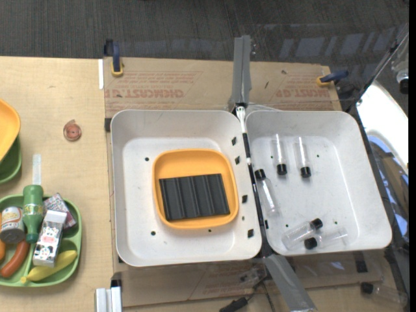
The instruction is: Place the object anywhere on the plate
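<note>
Resting on cardboard (pixel 195 83) over wood bench (pixel 52 90), 2 white bins (pixel 132 194), yellow plate (pixel 169 164) in L; claw state unclear

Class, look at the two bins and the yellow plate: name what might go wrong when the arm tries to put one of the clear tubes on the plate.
1. The clear tubes are see-through and lie flat on the white bin floor, so a grasp may well miss.
2. Two tubes lie crossed and touching near the front wall; picking one could drag the other.
3. The yellow plate already carries a black ribbed block; a round tube may roll off it.
</note>
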Available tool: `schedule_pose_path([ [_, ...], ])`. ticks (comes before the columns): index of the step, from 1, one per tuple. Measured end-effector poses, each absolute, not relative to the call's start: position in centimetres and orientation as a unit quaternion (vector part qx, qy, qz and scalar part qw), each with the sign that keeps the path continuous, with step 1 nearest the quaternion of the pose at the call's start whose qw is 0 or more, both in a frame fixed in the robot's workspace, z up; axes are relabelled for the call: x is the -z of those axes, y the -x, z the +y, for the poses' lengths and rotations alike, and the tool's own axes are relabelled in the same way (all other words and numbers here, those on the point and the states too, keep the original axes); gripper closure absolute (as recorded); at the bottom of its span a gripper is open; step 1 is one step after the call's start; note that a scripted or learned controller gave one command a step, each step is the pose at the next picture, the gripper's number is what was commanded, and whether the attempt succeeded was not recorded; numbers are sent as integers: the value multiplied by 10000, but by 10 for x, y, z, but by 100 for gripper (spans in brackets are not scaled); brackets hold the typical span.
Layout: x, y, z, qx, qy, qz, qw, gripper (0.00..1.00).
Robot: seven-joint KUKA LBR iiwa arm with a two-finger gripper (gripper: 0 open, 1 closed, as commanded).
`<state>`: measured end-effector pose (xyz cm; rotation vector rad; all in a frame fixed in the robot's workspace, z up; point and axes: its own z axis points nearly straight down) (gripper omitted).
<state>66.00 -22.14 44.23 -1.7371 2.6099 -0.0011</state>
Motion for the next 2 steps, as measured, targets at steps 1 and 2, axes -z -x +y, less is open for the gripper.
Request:
schedule_pose_path([
  [1,-442,-660,-221,2,6767,7362,31,100],
  [2,-442,-660,-221,0,8019,5974,29,100],
])
